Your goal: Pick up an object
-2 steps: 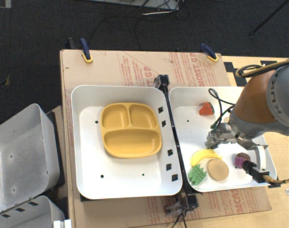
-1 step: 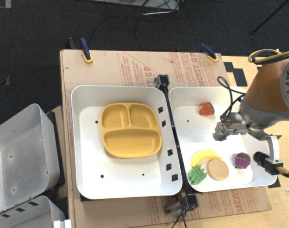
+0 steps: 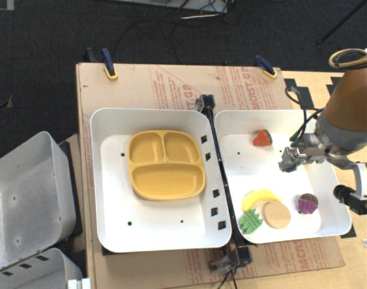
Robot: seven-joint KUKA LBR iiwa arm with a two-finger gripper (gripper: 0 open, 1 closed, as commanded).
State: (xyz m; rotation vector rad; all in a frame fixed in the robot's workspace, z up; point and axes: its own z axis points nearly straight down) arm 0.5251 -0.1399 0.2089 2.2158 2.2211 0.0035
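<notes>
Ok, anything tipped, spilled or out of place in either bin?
Nothing stands out. The yellow divided plate lies flat in the left bin. In the right bin, the red, yellow, green, tan and purple items sit inside the walls.

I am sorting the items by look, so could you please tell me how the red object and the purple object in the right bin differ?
The red object sits at the far side of the right bin, left of the gripper; the purple object sits nearer the camera, further right. The red one lies apart from other items, while the purple one lies just right of the tan disc. Their colours differ. Both are small and rest on the bin floor, ungrasped.
</notes>
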